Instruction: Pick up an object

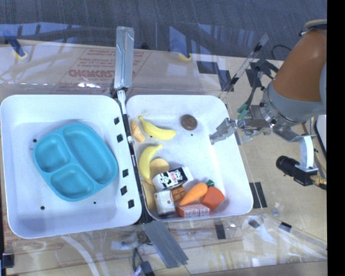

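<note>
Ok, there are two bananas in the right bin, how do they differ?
The upper banana lies nearly level across the right bin, out on bare floor. The lower banana runs more up and down along the bin's left wall and curves harder, its lower end against a pale yellow piece in the toy pile. The lower one looks a bit longer. Both are yellow, whole and lying flat.

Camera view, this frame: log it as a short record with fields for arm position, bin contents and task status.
arm: enters from the right, gripper over the right bin's right rim
left bin: blue divided plate
right bin: two bananas, carrot, brown round disc, small black-and-white carton, other small toy foods clustered at the near end
held object: none seen between the fingers
task status: no object picked up yet
</note>
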`<state>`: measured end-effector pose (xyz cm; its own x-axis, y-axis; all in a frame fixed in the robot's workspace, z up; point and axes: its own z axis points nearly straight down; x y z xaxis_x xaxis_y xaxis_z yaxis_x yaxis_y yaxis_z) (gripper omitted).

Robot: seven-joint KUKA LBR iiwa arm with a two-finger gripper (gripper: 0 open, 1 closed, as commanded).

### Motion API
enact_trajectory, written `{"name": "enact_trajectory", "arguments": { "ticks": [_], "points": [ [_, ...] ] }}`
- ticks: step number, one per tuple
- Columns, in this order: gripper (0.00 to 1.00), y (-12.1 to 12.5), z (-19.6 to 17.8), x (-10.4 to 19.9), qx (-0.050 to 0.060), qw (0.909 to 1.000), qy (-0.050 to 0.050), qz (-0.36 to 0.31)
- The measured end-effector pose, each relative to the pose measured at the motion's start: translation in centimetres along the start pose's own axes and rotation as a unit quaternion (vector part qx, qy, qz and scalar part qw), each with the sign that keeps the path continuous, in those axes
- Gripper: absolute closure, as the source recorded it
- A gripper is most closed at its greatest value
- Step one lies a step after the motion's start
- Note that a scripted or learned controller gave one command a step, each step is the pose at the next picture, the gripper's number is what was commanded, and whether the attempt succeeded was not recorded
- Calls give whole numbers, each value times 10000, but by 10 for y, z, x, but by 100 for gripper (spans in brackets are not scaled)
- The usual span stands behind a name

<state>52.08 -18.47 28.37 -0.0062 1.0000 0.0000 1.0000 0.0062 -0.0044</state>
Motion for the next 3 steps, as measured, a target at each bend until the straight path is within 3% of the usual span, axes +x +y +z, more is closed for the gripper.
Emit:
{"name": "enact_trajectory", "arguments": {
  "ticks": [1, 2, 3],
  "points": [
    [0, 10, 128, 49, 39, 9956, 17, -936],
    [0, -16, 169, 71, -151, 9933, -40, -1149],
    [0, 3, 192, 36, -27, 9838, -4, -1790]
  ]
}}
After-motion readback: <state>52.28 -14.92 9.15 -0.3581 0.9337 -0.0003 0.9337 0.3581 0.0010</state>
